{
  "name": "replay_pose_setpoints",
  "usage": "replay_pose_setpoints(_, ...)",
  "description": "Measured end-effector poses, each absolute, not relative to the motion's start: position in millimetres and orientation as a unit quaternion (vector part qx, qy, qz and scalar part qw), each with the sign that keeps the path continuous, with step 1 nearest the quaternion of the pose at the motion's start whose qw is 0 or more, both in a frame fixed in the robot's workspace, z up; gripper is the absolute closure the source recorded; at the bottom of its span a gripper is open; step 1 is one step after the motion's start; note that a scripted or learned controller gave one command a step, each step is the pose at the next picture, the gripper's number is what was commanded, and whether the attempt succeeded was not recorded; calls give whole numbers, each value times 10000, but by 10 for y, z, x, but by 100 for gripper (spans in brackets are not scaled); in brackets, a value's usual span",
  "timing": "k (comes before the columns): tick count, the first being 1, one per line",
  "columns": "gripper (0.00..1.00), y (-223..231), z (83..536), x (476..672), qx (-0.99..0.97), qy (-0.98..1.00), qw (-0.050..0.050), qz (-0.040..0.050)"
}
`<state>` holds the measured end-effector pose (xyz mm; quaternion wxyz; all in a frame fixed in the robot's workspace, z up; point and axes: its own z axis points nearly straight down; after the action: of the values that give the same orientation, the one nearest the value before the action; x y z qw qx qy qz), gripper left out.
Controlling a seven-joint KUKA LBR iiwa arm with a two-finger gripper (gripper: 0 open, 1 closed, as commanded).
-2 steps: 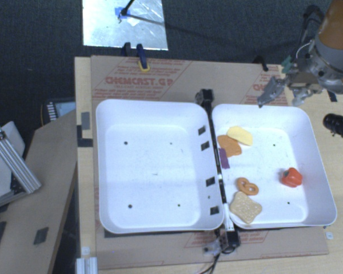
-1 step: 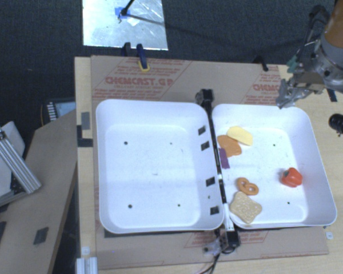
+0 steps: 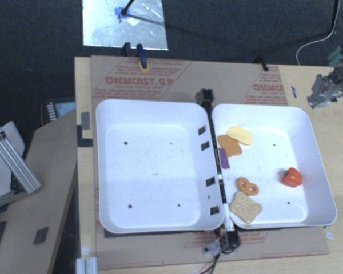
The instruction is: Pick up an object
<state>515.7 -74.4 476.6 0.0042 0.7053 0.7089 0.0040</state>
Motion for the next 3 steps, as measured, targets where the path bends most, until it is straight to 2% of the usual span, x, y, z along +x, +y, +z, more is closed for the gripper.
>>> replay_pose_setpoints(1,100,-1634,5397,4843,7100,7042,56,18)
replay_pose_setpoints(2,100,-884,4906,4871,7033,7109,-6,5)
replay_pose_setpoints(3,100,21,5190,4869,7020,7122,12,27)
